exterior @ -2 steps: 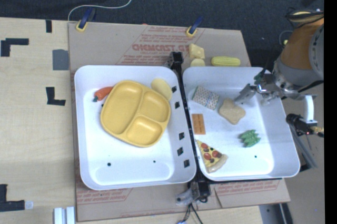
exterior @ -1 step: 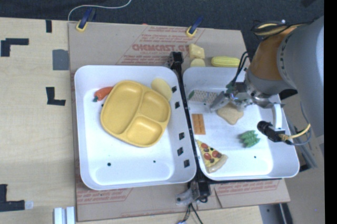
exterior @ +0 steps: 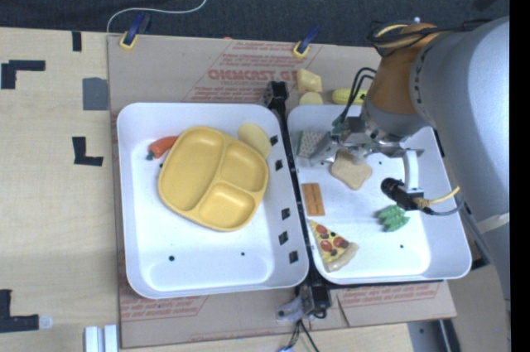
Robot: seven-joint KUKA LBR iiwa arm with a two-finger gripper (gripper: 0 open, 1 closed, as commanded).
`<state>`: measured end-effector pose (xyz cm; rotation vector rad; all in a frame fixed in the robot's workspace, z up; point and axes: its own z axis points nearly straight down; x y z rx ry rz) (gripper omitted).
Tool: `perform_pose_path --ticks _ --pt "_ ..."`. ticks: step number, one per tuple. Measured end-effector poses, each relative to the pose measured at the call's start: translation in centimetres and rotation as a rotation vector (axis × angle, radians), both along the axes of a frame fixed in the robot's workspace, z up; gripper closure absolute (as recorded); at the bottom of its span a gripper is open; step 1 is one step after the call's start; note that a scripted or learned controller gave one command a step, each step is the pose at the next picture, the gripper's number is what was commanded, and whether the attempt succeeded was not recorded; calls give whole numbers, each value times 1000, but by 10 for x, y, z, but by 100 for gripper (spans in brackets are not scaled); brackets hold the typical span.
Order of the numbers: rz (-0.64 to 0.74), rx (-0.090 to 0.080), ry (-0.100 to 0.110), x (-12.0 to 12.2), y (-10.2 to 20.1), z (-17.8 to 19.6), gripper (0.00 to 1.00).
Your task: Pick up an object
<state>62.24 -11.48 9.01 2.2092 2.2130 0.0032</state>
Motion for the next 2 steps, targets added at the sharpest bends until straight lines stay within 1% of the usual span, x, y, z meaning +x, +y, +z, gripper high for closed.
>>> perform_pose_path --ticks 1,2 --pt "2 -2 35 40 8 -2 0" --pt "-3 6 6 47 -43 84 0"
